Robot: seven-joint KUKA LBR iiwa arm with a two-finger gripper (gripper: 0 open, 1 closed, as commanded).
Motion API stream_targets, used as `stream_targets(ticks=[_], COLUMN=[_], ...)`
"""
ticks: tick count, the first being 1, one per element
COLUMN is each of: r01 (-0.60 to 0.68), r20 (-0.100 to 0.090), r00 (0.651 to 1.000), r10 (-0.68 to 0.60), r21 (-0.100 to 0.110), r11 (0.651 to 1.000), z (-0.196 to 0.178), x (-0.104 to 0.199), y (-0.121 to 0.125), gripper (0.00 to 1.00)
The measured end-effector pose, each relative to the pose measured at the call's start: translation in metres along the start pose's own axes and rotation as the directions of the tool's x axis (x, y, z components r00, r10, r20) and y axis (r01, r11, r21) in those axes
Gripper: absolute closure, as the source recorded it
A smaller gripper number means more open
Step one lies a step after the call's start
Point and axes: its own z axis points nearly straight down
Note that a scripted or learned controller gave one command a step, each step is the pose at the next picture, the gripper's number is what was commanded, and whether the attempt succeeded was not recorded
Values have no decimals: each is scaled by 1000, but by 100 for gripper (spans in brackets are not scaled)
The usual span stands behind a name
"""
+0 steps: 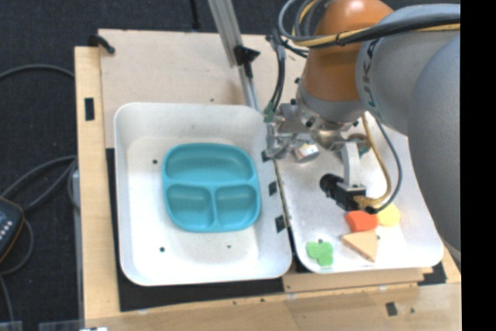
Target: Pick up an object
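Your arm reaches in from the right and hangs over the upper part of the right bin, with the orange band and wrist housing directly above the gripper, so the camera looks down onto the back of the tool rather than at its working end; because of that angle you cannot tell whether it is released, clenched, or grasping anything, and nothing is visibly carried. The candidates for the pick lie together at the near end of that same bin: an orange-red block touching a yellow piece, a tan wedge just below them, and a small green toy a little to the left near the bin's lower wall. They sit well apart from the gripper, which is up near the dividing wall between the bins, so you are probably in an approach or search stage, with no grasp yet on any of them. The left bin holds a teal divided plate lying flat in the middle, likely a drop-off spot or another candidate. Black cabling droops from the wrist close to the blocks; watch that it does not drag over them when you descend.
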Motion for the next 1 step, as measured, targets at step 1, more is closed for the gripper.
stream_targets(ticks=[1], r01=[0], r20=[0], r00=[1000], r10=[0], r21=[2], r11=[1000], z=[8], x=[54], y=[10], gripper=[100])
